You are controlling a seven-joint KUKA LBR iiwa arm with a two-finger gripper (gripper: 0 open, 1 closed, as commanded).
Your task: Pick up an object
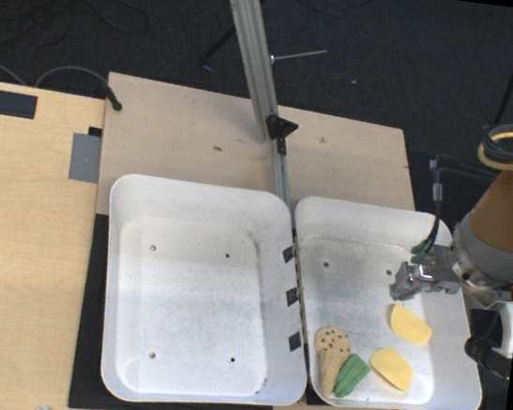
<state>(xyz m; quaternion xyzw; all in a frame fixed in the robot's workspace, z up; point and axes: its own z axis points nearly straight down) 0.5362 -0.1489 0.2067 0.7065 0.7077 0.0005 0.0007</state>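
- Camera view: my small metal two-finger claw (407, 279) hangs over the right shallow white bin (367, 226), near its right wall; I cannot tell its state, and I see nothing in it.
- Just below it lies a yellow rounded piece (410, 325).
- Nearer the front: a second yellow piece (392, 367), a green pod-shaped piece (351, 375), a tan speckled piece (331, 345).

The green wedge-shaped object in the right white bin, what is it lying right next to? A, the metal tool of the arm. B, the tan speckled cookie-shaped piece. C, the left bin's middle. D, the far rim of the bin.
B: the green wedge-shaped object lies against the tan speckled cookie-shaped piece near the front edge of the right white bin, well apart from the tool.
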